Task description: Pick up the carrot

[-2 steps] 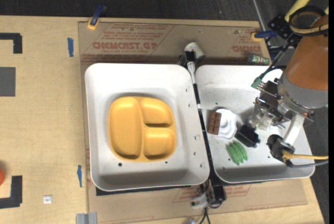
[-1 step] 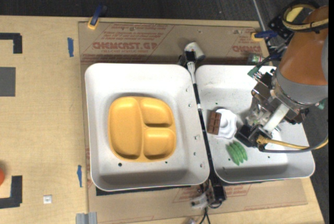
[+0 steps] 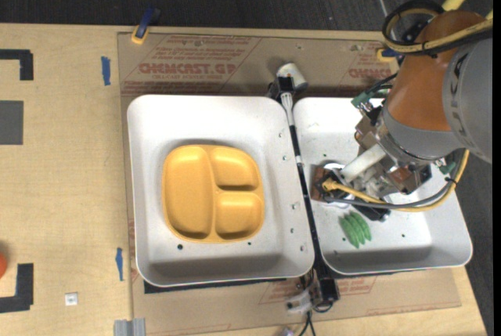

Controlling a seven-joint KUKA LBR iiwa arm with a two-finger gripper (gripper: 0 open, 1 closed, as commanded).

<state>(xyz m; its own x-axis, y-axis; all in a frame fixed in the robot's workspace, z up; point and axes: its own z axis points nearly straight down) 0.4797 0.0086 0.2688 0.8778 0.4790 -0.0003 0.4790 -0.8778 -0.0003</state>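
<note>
A pale wooden desk [image 3: 63,170] lies under me. A printed cardboard sheet [image 3: 196,64] is spread on it, and two white bins stand side by side on that. The bin toward the view's left [image 3: 149,170] holds a yellow divided plate [image 3: 211,189], lying flat in its middle. None of my business is there.

My arm [image 3: 438,99] reaches over the other bin [image 3: 407,244], and my jaws hang low over its near-left part, close to the wall the two bins share. I cannot tell how far apart they stand, because my own wrist and cabling cover them from above. I can see nothing gripped between them.

Right at their tip there is a small orange-brown patch [image 3: 321,187], and I take that to be the carrot. It is mostly hidden beneath me, so I hold that loosely. If it is the carrot, it sits directly under my jaws or just toward the shared wall. So little of it shows that I cannot read its long axis.

A green pod [image 3: 356,229] lies just beside it, toward the bin's front edge and apart from the orange patch. I judge the coming move to be a short straight drop. The risk is that I close across the carrot's length instead of its width, or that I nudge the pod.
</note>
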